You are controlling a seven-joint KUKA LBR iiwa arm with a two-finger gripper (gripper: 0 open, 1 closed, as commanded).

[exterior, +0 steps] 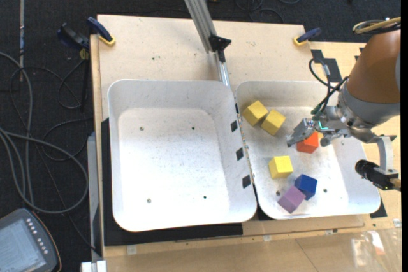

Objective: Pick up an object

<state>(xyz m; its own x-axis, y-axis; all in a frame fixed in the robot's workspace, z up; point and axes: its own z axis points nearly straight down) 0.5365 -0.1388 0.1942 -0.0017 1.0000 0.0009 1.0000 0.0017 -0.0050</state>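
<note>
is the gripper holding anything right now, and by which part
It cannot be told. The gripper is right at the orange block in the right bin, but a grip is not visible.

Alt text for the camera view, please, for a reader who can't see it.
The end effector sits at an orange block in the right bin, among three yellow blocks, a blue block and a purple block.

From my remote station, I find no readable text, label, brand or number anywhere. The blocks in the right bin (pixel 357 197) carry plain faces. The pendant screen (pixel 25 245) at lower left is too small to read.
</note>
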